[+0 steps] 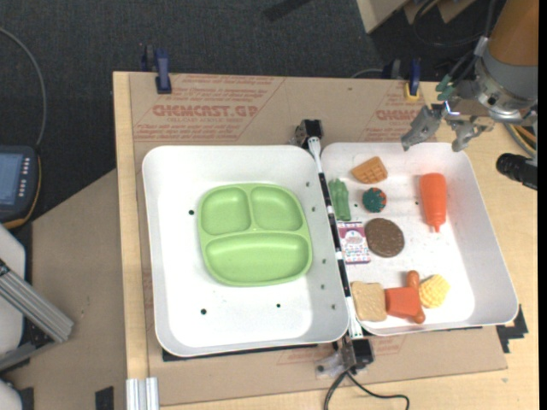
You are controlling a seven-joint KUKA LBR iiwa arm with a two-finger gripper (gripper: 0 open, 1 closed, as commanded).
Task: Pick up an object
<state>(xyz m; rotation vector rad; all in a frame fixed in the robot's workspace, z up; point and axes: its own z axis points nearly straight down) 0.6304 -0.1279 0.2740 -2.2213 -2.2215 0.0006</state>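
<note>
My gripper point(443, 132) hangs open above the far edge of the right bin point(491, 254), with nothing between its fingers. Below it in that bin lie an orange bottle point(432, 200), a waffle-like wedge point(369, 171), a teal ball point(373, 199), a brown round patty point(385, 237), a green pickle-like piece point(341, 200), a small pink packet point(353, 242), a toast slice point(369, 301), an orange-red block point(404, 301) and a yellow waffle ball point(433, 290).
The left bin point(167, 229) holds a green divided plate point(254, 233). Black clips point(308, 131) sit along the seam between the bins. Blue clamps point(159, 68) grip the board's far edge.
</note>
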